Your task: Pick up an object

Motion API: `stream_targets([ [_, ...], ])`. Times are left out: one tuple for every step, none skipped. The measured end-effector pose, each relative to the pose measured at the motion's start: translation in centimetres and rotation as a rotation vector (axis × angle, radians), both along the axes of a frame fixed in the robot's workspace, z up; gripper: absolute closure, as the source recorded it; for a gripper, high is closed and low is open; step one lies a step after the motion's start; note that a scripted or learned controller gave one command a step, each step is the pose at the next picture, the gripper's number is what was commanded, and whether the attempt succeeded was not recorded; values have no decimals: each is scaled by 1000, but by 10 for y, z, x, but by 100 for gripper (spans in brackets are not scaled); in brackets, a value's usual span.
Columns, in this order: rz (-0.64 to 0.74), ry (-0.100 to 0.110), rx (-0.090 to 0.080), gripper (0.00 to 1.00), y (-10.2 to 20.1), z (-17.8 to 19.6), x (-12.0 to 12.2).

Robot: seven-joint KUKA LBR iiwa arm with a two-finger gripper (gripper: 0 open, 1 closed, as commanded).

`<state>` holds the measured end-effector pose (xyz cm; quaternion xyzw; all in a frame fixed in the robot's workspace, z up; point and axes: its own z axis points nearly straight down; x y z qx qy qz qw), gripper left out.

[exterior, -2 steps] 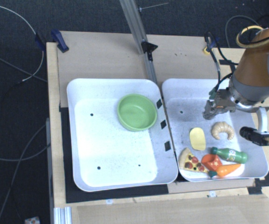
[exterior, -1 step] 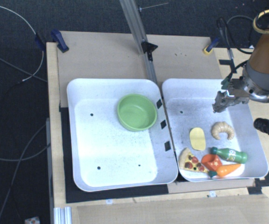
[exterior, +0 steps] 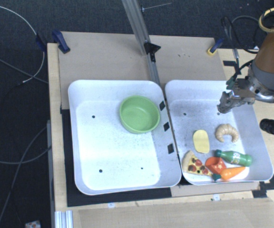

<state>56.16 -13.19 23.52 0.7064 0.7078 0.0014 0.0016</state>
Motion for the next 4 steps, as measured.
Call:
stream_targets([
  [3,4,2,100,55,-10,15],
  [5,1,3,100,106,3,33],
  [4,2,2,100,157,-8,45],
  [4,3,4,100,204,-3,67],
])
